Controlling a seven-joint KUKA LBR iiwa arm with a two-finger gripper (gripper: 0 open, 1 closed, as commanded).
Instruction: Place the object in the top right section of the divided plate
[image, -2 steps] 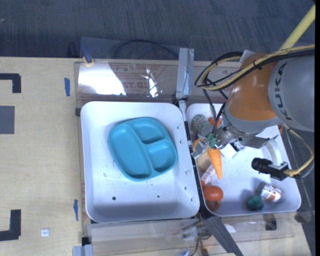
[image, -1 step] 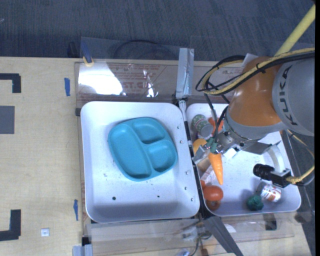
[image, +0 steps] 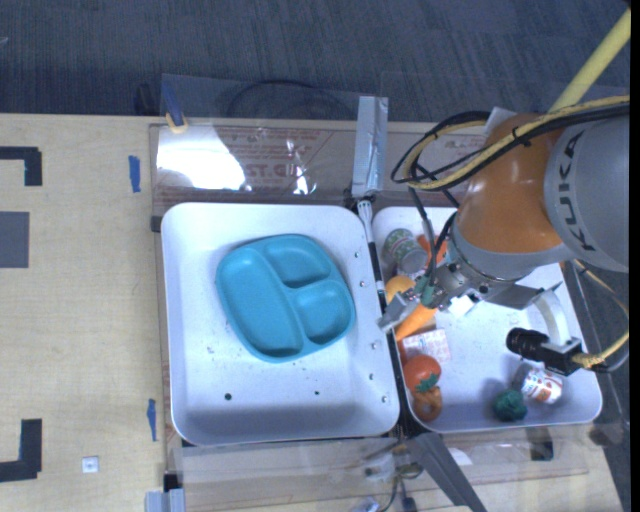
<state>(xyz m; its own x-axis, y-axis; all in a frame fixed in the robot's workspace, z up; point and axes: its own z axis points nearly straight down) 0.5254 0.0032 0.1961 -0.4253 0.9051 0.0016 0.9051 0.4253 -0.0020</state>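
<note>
Nearest, small items crowd the right bin's (image: 575, 405) left edge, an orange piece (image: 415, 322) among them, just under the jaws (image: 425, 295); whether they grip it I cannot tell. This looks like the pick-up step. Next comes a carry left to the blue divided plate (image: 285, 295), its top right section (image: 297, 260).

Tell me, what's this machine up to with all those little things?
A grey and orange arm reaches in from the right, its tool low over the right bin, among a clutter of small toy foods. The blue divided plate sits in the left bin, nothing on it yet. Whether the tool has caught anything is hard to tell.
</note>
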